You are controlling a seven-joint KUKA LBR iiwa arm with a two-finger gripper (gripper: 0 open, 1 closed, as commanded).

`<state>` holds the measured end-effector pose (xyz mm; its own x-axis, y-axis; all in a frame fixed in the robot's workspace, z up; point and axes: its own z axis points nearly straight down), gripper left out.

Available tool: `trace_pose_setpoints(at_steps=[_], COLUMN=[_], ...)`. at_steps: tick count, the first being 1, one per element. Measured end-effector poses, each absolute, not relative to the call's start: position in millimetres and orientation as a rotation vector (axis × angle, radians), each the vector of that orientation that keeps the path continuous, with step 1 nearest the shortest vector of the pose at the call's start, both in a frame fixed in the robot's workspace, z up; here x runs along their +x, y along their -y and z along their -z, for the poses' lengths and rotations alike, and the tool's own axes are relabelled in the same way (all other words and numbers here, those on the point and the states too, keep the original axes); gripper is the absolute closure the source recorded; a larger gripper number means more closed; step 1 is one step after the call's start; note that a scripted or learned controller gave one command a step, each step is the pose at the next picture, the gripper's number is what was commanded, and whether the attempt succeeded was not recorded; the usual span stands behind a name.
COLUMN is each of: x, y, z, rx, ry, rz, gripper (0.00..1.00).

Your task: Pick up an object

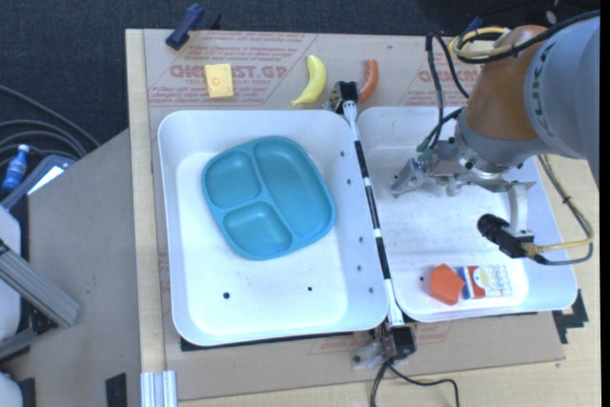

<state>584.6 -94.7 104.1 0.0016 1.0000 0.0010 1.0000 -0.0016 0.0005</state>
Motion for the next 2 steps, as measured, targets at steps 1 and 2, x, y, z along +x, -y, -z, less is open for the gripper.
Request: trace_pose_setpoints(at_steps=[1,2], x=[585.0,585.0], y=[94.3,94.3], z=[-114.0,-113.9], rx=[-2.224,-2.224], ry=[2.219,2.219], rz=[0.003,0.003], gripper=[1.00,0.00])
